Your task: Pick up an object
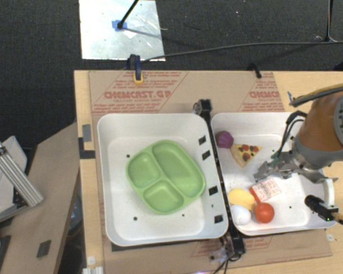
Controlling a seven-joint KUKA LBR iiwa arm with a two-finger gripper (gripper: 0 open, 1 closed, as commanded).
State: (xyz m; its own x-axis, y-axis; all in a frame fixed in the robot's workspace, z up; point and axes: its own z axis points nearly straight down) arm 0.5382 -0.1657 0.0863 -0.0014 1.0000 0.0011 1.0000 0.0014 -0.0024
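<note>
My gripper (266,171) hangs over the middle of the right bin (272,121), reaching in from the right. Just under and in front of it lies a red-and-white packet (266,189). A pizza slice toy (245,153) lies to its left, toward the back. A purple ball (224,139) rests near the bin's back left. A yellow lemon-like piece (241,197), a white egg (240,214) and a red tomato (264,212) sit along the front. Nothing shows between the fingers.
The left bin (112,135) holds a green divided plate (165,176). A black divider with clips (213,166) runs between the bins. The arm's grey body and orange band (328,128) cover the right bin's right side.
</note>
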